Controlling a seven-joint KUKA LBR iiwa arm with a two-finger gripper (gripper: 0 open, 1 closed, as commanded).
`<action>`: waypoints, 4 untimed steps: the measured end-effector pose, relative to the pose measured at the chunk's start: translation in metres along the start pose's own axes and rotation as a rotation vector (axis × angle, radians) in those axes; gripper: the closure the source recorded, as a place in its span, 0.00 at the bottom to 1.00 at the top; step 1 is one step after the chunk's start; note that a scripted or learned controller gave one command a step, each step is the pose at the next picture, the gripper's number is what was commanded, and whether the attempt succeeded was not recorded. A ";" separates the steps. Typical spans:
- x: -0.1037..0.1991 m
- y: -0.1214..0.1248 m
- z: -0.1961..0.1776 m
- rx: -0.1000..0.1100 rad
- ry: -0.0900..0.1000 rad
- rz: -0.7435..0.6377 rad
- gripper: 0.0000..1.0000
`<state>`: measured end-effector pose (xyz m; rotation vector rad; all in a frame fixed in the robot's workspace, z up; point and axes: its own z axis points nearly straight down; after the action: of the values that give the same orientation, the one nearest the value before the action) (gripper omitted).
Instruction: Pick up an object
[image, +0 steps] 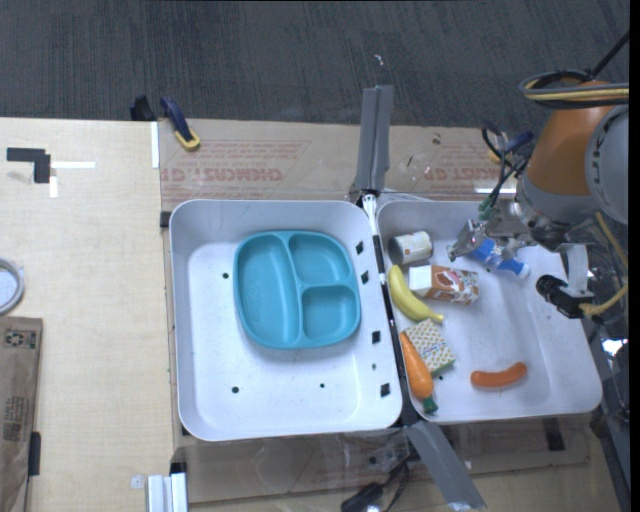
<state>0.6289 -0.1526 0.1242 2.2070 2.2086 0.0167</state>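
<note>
The right bin (560, 395) holds several objects. A small silver can (411, 245) lies at its back left, with a yellow banana (408, 296) just in front of it. Beside the banana is an orange and white carton (452, 285). A carrot (417, 369) and a checkered yellow pad (433, 346) lie at the front left, and an orange sausage (498, 376) at the front middle. My gripper (476, 242) hangs low over the back of this bin, directly next to a blue and white object (503, 260) and just above the carton.
The left bin (200, 390) carries a blue divided plate (297, 288). A grey post (374, 135) rises behind the seam between the bins. The arm's orange band (565, 150) and cables crowd the right bin's back right. A tape roll (8, 288) lies at the far left.
</note>
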 end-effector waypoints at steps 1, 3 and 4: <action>-0.001 0.000 -0.009 -0.001 -0.001 0.002 1.00; -0.004 -0.029 0.028 0.014 0.004 -0.014 0.00; -0.005 -0.030 0.022 0.020 0.005 -0.010 1.00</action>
<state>0.5991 -0.1574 0.1018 2.2083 2.2320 0.0005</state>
